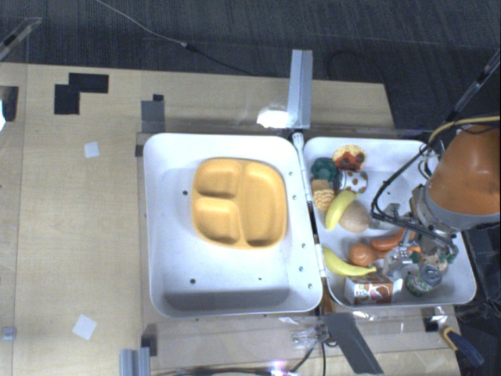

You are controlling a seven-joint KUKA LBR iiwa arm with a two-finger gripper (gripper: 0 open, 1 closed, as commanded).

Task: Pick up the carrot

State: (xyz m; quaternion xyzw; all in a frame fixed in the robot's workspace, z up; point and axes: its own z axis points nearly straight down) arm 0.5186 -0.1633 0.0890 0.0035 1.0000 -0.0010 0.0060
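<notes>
The carrot [386, 243] is a short orange-red stick lying in the right bin [467, 288], just right of a round orange-red fruit [361, 253]. Its right end runs under my gripper [409, 254]. The gripper hangs low over the bin's lower right part, below the orange wrist band [466, 171], with black cables looped around it. It sits right beside the carrot's right end, and I cannot tell whether it touches it.
Crowding the right bin are two bananas [338, 208] [346, 265], a can [372, 291], a beige lump [355, 218], corn [321, 195], a green item [322, 168] and a dark jar [423, 280]. The left bin [168, 288] holds a yellow divided plate [239, 202].
</notes>
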